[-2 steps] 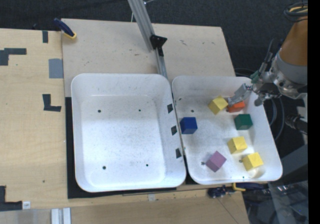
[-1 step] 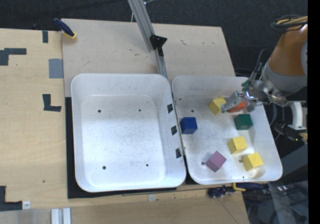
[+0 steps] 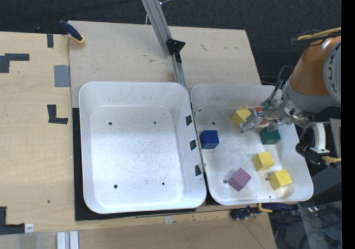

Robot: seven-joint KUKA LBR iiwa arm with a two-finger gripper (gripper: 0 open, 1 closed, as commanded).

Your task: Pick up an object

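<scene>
Six blocks: all in right bin [image 3: 222, 93], scattered apart, so each is reachable alone.
Gripper [image 3: 256, 120]: low, just right of top yellow block [image 3: 241, 116], near green block [image 3: 270, 136]; prob. lining up on one of them.
Fingers: can't tell if apart or together.
Left bin [image 3: 89, 98]: likely the drop side.

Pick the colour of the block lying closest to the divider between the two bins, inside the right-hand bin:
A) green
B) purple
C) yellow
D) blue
D: the blue block sits by the right bin's left wall, while the yellow, purple and green blocks lie further right, nearer the gripper.
</scene>
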